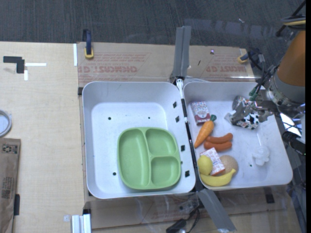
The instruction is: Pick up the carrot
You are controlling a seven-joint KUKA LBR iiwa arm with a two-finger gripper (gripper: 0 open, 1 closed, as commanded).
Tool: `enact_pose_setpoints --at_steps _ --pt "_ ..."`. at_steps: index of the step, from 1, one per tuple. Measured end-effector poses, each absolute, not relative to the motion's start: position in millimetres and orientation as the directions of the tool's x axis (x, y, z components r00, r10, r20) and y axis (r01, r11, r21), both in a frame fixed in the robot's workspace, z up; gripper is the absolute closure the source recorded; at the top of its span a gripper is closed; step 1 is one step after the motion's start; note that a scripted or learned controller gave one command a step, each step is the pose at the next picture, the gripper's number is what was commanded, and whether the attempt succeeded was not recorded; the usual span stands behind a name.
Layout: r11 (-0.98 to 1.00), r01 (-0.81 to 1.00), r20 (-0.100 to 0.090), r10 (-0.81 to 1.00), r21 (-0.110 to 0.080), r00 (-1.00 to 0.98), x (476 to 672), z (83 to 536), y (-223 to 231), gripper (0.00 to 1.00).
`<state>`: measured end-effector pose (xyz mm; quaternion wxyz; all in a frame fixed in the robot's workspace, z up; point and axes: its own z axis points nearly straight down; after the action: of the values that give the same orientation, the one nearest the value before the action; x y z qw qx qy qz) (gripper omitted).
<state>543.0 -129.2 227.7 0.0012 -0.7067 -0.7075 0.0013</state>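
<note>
Yellow plastic banana [217, 179] curves along the right white bin's [272, 178] near wall, well left of and nearer than the gripper [244, 115], whose finger state I cannot tell. Left of the gripper, across bare white floor, the orange plastic carrot [204, 133] lies slanted, touching the red sausage [218, 141]. Beyond the divider, the left white bin [97, 130] holds a green three-compartment plate [148, 158].

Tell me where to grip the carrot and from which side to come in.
Grip the carrot around its thick middle, coming straight down from above with the fingers closing across its width. It lies flat and slanted, leafy end up-right near the red packet, tip pointing down-left by the bin wall. The sausages crowd its lower right, so stay toward the upper half.
</note>
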Motion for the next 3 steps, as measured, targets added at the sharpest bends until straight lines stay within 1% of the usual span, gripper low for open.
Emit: enact_pose_setpoints --at_steps 1,2,3 --pt "0.054 0.999 0.001 0.999 -0.004 -0.054 525.6 144 -97 0.00" --pt "0.239 0.971 0.000 0.971 -0.002 -0.239 560.2 91 -98 0.00" --pt "-0.008 1.000 -0.001 1.000 -0.002 0.008 564.7 191 -26 0.00"
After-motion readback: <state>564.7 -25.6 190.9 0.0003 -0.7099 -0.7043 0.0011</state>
